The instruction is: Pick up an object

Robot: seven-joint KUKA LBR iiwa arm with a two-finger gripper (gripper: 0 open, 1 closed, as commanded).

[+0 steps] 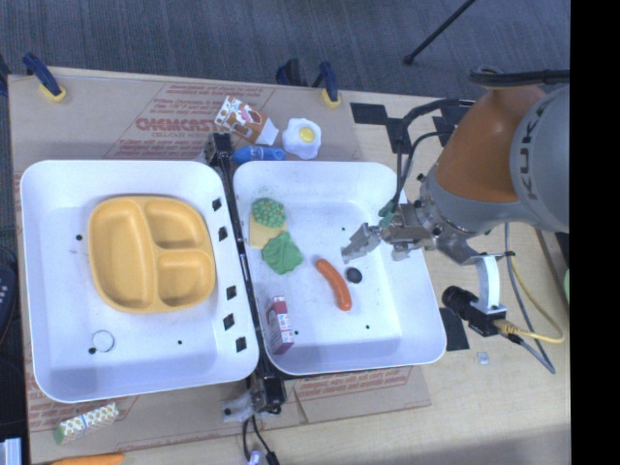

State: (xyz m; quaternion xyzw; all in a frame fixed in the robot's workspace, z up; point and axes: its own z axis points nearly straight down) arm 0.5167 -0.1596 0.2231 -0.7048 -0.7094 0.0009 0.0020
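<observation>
Two white bins (pixel 58 347), one yellow tray (pixel 150 253), one sausage (pixel 334 284).

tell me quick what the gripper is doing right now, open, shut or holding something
Gripper: hangs over the right bin, just right of the orange sausage; nothing shows between its fingers, and whether it is open or shut cannot be told.

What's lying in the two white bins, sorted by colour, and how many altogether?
Yellow: 2, the tray and cheese
Green: 2, the broccoli and leaf
Orange: 1, the sausage
Red: 1, the carton
Total: 6
</observation>
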